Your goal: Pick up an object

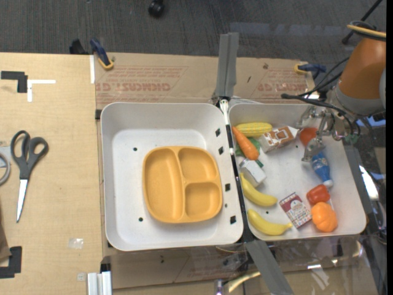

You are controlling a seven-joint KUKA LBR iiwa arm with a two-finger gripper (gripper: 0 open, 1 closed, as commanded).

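Gripper (pixel 318 141) hangs over the right bin (pixel 288 192) above the blue bottle (pixel 321 168), finger state indeterminate and nothing seen held; recommend descending straight, centring on the bottle and keeping off the red pepper (pixel 317 193) before closing.

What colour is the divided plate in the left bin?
Yellow-orange; the divided plate shows best in the camera view.

Your bench (pixel 49 226) carries two white bins (pixel 116 183), cardboard (pixel 147 78) under them, and scissors (pixel 24 165) at the left.
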